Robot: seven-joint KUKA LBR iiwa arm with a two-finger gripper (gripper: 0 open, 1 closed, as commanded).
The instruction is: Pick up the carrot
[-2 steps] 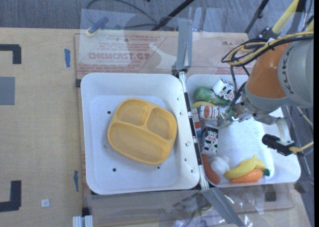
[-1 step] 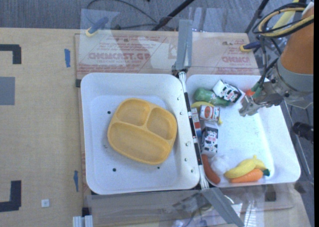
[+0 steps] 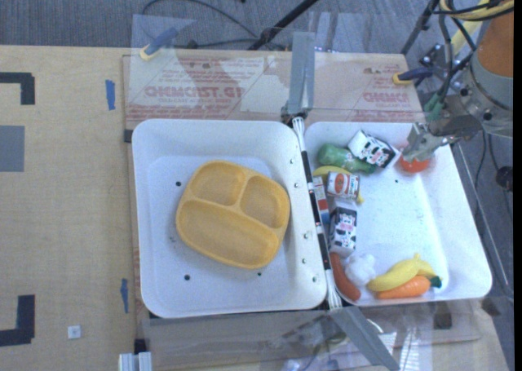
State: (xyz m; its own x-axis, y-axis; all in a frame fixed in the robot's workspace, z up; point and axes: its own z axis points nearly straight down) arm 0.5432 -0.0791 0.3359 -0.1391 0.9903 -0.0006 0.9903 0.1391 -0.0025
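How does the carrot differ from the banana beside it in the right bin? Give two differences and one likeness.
The carrot is orange with a dark green tip; the banana is yellow. The carrot lies nearer the bin's front edge, the banana just behind it and more curved. Both are long, lie flat and touch in the front right corner.

Two shallow white bins, the left bin [image 3: 155,223] and right bin [image 3: 457,223], sit touching side by side on a light wooden table [image 3: 65,198] marked with blue tape strips [image 3: 110,94].
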